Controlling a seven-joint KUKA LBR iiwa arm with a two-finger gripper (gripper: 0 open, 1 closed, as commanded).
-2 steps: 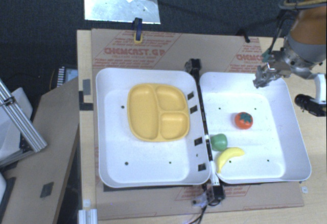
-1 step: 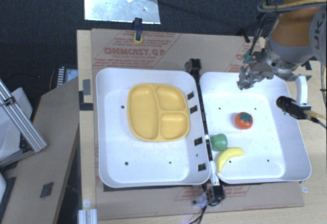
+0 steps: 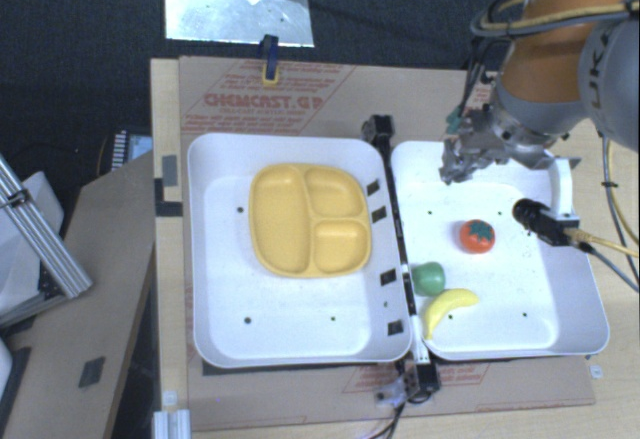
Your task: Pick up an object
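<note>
Item one, gripper (image 3: 458,167): two-finger unit on the grey arm (image 3: 570,37) with orange band, reaching in from the right and hanging over the far left corner of the right bin (image 3: 585,302); its tips point down towards the bin floor near the far rim, but how far apart they stand cannot be told at this angle, and nothing is visible between them. Item two, tomato (image 3: 477,236): red with a green cap, lying on the right bin floor near its middle, apart from the gripper and on the near side of it. Item three, green round fruit (image 3: 429,277): close to the left wall of the right bin, towards the near edge. Item four, banana (image 3: 448,307): yellow, curved, just beside the green fruit on its near side, by the near left corner. Item five, black fitting (image 3: 542,221) with a cable: over the right side of the right bin, near the tomato. Item six, left bin (image 3: 215,322): bears a yellow divided plate (image 3: 308,219) with three compartments, set about its middle. Open floor in the right bin lies between gripper and tomato and along the near right corner; bare white floor rings the plate in the left bin.
</note>
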